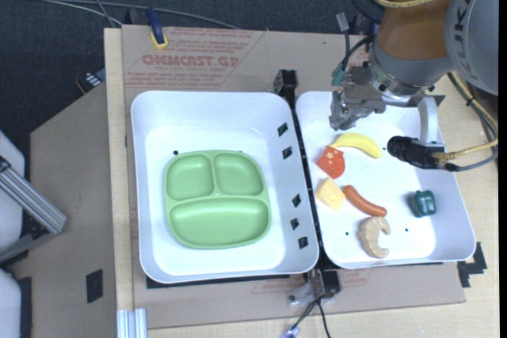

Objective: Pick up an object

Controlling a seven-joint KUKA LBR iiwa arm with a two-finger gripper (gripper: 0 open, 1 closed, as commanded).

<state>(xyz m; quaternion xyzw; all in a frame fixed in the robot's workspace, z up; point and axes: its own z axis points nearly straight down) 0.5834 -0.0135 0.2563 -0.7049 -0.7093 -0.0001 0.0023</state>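
Observation:
The right bin holds several small items: a yellow banana, a red piece, a pale yellow chunk, an orange-red sausage, a beige curled piece and a green-blue item. My gripper hangs over the bin's far left part, just above and left of the banana. Nothing shows between its fingers.
The left bin carries a green divided tray. A black divider with clips runs between the bins. A black cylindrical fitting with a cable lies over the right bin. Cardboard lies under both bins.

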